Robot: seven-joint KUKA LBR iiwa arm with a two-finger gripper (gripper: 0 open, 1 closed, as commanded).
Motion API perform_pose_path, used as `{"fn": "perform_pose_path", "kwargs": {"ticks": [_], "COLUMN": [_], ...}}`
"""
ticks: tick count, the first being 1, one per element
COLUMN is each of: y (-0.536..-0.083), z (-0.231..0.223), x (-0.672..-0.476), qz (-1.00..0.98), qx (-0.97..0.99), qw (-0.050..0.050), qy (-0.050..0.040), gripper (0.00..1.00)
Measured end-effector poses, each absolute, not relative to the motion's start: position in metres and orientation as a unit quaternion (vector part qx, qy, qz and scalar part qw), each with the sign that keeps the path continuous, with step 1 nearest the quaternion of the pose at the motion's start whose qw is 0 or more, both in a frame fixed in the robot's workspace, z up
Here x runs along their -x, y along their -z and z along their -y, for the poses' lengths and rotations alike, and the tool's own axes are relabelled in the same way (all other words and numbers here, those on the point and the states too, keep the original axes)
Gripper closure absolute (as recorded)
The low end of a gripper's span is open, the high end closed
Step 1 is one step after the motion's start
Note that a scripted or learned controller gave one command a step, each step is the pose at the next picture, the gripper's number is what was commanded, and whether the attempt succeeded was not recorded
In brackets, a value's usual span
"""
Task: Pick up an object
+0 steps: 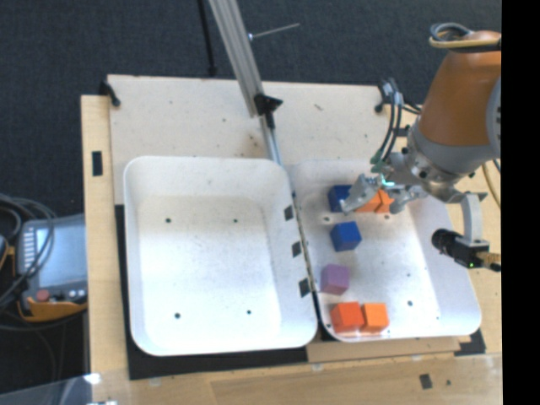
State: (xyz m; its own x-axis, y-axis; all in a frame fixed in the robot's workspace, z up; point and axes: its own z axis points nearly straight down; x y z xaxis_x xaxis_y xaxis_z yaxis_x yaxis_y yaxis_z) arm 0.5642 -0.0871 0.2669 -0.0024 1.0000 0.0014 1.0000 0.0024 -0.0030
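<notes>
Hand [371, 194] low in right bin [439, 298], over orange block [381, 201] beside blue block [338, 197]; its state — cannot tell. Blocks look light, rigid; grip opposite flat faces.

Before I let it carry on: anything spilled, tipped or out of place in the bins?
Nothing stands out. All the blocks sit inside the right bin: two blue blocks, a purple block and two orange blocks by its near wall. The gripper is low over the far end, next to another orange block.
</notes>
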Motion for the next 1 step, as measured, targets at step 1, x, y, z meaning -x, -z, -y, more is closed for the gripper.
{"fn": "perform_pose_path", "kwargs": {"ticks": [1], "y": [-0.2685], "z": [0.0877], "x": [-0.5647], "qz": [0.707], "qx": [0.707], "qw": [0.000], "qy": [0.0006], "gripper": [0.00]}}
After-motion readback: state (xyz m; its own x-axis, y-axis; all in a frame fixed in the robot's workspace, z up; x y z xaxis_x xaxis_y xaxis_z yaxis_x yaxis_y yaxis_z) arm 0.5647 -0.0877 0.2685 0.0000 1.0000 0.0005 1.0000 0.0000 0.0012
